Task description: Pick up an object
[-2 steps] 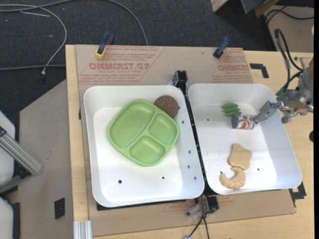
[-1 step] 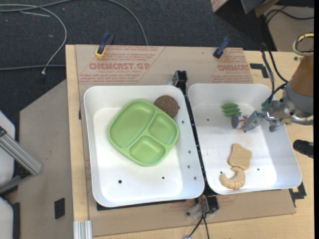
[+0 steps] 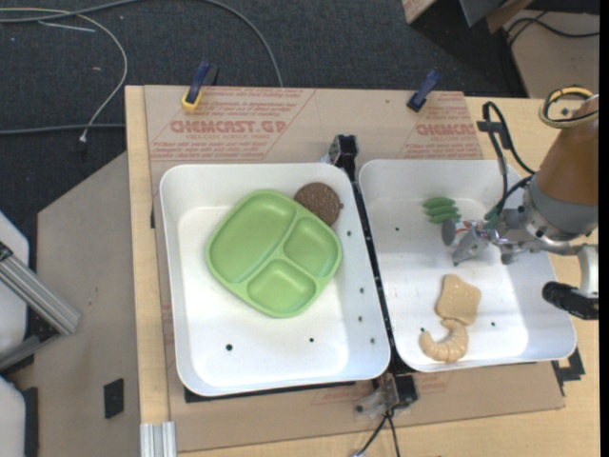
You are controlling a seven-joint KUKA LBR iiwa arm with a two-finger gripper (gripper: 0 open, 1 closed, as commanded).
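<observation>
Camera view looks down at a slant on a cardboard-covered bench (image 3: 285, 112) printed with red lettering, two blue clamps (image 3: 198, 84) at its far edge, dark carpet (image 3: 114, 27) and loose cables beyond. Two shallow white bins sit side by side. Left bin (image 3: 190, 341): a green divided plate (image 3: 274, 253), three compartments, with a brown round cookie (image 3: 318, 199) touching its far right rim. Right bin (image 3: 533, 336): a small green ridged item (image 3: 441, 208) toward the far side, a tan bread-like piece (image 3: 458, 299) nearer the middle, and a pale curled shrimp-shaped piece (image 3: 445, 344) just beside it at the near edge. Bread piece's long axis runs roughly far-to-near; the shrimp shape curls with its open side facing left. Gripper (image 3: 468, 243) reaches in from the right, low over the right bin's floor, grey fingers pointing left; cannot tell whether they are parted or closed, and nothing shows between them. Green item lies just beyond and left of the fingertips, apart; bread piece lies near, on the camera side.
</observation>
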